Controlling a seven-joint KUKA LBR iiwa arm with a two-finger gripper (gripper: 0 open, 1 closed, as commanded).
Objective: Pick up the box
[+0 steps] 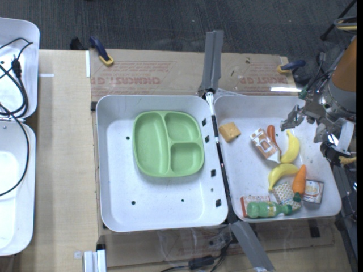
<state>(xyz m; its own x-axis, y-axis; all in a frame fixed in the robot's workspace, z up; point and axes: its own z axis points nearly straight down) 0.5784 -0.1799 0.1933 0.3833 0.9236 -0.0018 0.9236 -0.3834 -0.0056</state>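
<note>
Camera view: tool [302, 113], grip state unclear, hovers just right of the box [265, 144].

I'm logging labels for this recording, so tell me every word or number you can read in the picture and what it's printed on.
Red lettering on the cardboard sheet behind the bins: upside down and blurred, not safely readable.
Print on the small boxes and packets in the right bin: too small to read.
Nothing else carries text.

Even, diffuse overhead illumination; moderately bright. Soft, short shadows beneath the green plate [168, 144] and along inner bin walls [104, 152]. Faint sheen on plastic sheeting over the counter [142, 75]. Slightly soft focus overall; dark floor [170, 10] underexposed, low detail.
</note>
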